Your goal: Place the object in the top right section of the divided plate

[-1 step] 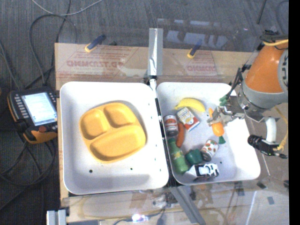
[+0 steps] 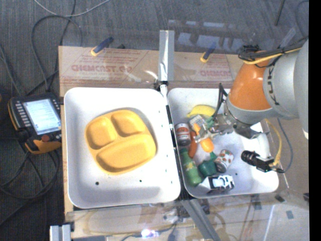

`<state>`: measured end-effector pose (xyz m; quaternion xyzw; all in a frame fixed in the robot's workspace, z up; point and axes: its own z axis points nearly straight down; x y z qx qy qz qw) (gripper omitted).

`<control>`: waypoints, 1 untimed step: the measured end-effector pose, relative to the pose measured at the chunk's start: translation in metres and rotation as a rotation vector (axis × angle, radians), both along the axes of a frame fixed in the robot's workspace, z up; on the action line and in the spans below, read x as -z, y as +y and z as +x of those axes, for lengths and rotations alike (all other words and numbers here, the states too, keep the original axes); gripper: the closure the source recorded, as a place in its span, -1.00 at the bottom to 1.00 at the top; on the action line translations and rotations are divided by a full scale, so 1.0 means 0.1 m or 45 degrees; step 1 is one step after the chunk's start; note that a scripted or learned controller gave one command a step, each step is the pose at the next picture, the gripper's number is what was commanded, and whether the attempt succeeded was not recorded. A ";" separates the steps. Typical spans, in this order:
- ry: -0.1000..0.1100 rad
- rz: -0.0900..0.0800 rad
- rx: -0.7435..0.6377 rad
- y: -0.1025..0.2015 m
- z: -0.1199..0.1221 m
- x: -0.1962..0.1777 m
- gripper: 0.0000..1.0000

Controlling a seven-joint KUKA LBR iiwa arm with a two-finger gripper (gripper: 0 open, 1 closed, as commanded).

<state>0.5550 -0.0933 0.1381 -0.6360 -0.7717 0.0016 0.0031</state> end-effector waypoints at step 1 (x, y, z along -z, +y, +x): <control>-0.002 0.000 -0.181 0.71 0.02 -0.42 1.00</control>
